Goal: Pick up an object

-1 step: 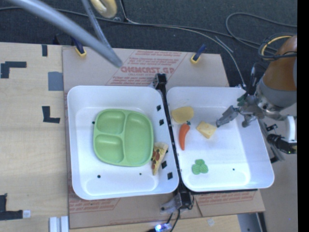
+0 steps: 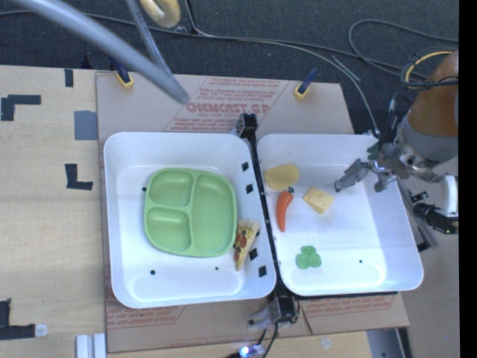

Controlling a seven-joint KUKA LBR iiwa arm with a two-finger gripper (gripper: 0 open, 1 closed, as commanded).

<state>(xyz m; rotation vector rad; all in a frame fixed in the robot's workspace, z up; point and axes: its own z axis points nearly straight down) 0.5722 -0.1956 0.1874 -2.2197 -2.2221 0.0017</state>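
Note:
The right bin (image 2: pixel 387 222) holds a pale yellow rounded piece (image 2: pixel 282 176), an orange-red carrot-like piece (image 2: pixel 284 209), a yellow cheese wedge (image 2: pixel 319 200) and a small green broccoli-like piece (image 2: pixel 308 258). My gripper (image 2: pixel 364 181) hangs over the right bin's upper right part, to the right of the cheese wedge and apart from it. Its two grey fingers are spread open and nothing is between them. A toy pizza slice (image 2: pixel 244 243) lies in the left bin (image 2: pixel 119 200), against the right edge of a green divided plate (image 2: pixel 191 212).
A black divider (image 2: pixel 257 192) runs between the two bins. The arm's grey wrist and orange band (image 2: pixel 436 110) stand beyond the right bin's right rim. A grey pole (image 2: pixel 89 28) crosses the upper left above the bench. Cables lie on the dark floor behind.

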